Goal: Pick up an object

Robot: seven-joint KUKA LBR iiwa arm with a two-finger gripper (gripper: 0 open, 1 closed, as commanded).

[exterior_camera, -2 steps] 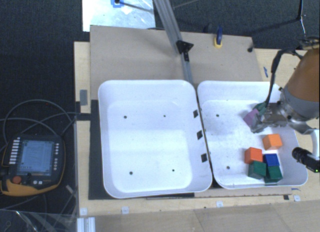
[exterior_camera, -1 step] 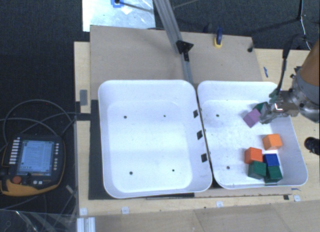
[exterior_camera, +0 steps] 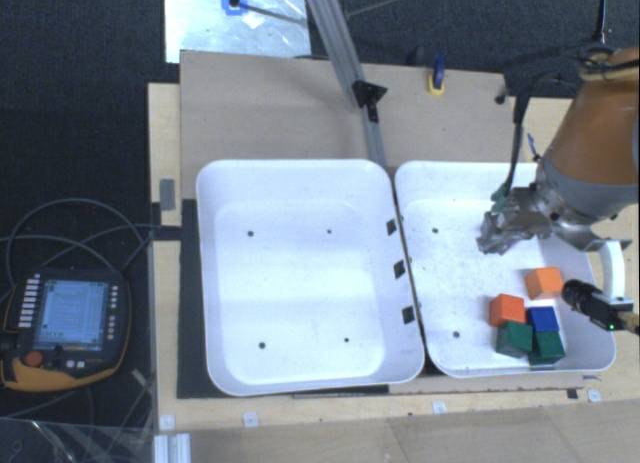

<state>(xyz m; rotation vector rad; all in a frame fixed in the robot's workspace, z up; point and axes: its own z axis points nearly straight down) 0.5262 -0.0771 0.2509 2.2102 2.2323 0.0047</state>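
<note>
We see a tan tabletop (exterior_camera: 290,111) on dark carpet (exterior_camera: 70,71). Far left of the jaws, a pendant (exterior_camera: 65,329) lies on that carpet among cables (exterior_camera: 60,216). Up and left, a metal pole (exterior_camera: 335,26) slants past a shiny sheet (exterior_camera: 210,11).

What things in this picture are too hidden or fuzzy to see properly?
- Gripper, camera view: blurred and small, so its fingers' state is unclear.
- Arm: cut off by the right edge.
- Green blocks: crowded against the blue block; their count is unclear.
- Handheld screen: text too small.
</note>
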